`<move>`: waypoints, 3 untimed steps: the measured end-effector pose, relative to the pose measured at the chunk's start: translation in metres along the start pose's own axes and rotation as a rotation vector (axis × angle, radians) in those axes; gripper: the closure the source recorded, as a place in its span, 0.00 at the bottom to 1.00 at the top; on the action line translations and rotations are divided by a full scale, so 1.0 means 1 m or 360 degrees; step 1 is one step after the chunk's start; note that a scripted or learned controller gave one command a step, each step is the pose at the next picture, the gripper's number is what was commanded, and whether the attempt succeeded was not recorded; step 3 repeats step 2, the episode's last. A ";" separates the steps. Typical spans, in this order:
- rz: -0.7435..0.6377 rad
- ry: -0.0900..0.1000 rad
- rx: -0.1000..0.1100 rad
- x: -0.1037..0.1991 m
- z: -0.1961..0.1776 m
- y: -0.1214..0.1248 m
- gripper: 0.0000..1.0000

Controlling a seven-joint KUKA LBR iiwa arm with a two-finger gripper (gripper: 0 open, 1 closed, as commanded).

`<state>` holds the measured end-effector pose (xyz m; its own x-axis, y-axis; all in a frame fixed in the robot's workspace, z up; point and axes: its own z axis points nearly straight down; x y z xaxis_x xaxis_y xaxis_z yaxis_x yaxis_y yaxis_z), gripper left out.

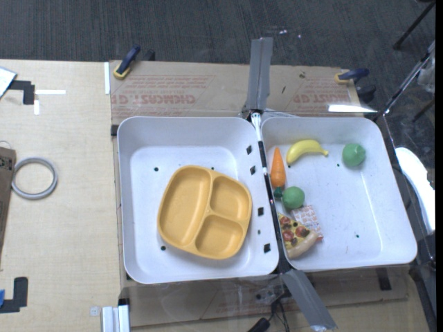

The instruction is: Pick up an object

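The right bin (349, 216) holds several toy foods. A yellow banana (305, 149) lies near its back, and a green ball-shaped fruit (354, 155) sits to the banana's right. Along the bin's left wall an orange carrot (277, 168) lies lengthwise, with a second green round fruit (293, 197) just in front of it. A pizza slice (298, 231) rests at the front left corner. In the left bin (126, 185) a yellow three-compartment plate (205, 213) lies flat.
A roll of grey tape (31, 178) lies on the wooden bench at far left. Blue clamps (127, 61) (353, 75) hold the cardboard sheet (187, 92) behind the bins. A grey bar (259, 75) rises between the bins at the back.
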<state>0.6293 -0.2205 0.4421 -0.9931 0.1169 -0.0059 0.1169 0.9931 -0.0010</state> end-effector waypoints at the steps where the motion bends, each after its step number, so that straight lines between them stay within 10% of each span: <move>1: -0.0381 -0.0001 -0.0001 -0.017 0.000 0.002 1.00; 2: -0.1140 -0.0003 -0.0003 -0.031 0.000 0.003 1.00; 3: -0.1140 -0.0003 -0.0003 -0.031 0.000 0.003 1.00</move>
